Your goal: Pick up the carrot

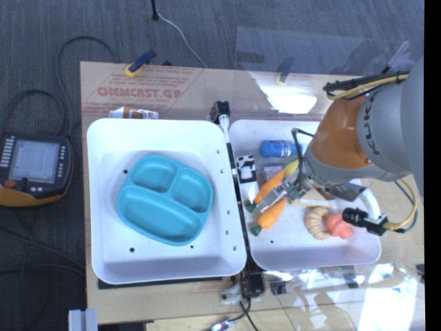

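An orange carrot [271, 214] with a green stem end lies at the left side of the right bin [310, 257], pointing down-left. A second, longer orange piece [269, 185] lies just above it, slanted the same way. My gripper [277, 199] reaches in from the right and sits low between these two orange pieces, touching or nearly touching both. The grey wrist with its orange band [337, 140] hangs over the middle of the right bin and hides what lies beneath it.
The right bin also holds a blue bottle [275, 148], a yellow item [292, 165], a checkered tag [246, 163], a tan ring-shaped pastry [318, 221] and a pink piece [337, 225]. In the left bin [110, 254] lies a blue divided plate [165, 197]. A pendant [33, 167] rests off the bench at left.
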You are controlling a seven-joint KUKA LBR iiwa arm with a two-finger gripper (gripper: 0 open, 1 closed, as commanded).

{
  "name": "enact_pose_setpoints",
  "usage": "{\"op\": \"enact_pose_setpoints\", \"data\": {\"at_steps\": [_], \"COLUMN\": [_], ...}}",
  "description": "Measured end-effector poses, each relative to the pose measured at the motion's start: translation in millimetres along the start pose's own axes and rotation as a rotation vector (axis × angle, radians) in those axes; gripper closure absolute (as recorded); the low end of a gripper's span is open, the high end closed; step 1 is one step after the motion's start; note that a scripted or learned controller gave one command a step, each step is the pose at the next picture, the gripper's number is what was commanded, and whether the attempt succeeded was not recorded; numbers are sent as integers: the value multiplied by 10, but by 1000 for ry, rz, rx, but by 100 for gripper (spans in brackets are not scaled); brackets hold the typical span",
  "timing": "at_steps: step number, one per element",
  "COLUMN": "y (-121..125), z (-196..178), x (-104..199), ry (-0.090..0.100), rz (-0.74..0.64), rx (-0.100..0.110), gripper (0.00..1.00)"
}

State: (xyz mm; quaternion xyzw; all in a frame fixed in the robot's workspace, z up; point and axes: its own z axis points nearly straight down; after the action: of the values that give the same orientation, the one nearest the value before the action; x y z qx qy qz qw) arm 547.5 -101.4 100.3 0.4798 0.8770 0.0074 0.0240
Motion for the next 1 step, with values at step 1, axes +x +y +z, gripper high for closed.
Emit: {"op": "enact_pose_setpoints", "data": {"at_steps": [1], "y": [-120], "z": [94], "x": [-32], "ry": [18], "rz": [391], "rx": [27], "gripper": [0]}}
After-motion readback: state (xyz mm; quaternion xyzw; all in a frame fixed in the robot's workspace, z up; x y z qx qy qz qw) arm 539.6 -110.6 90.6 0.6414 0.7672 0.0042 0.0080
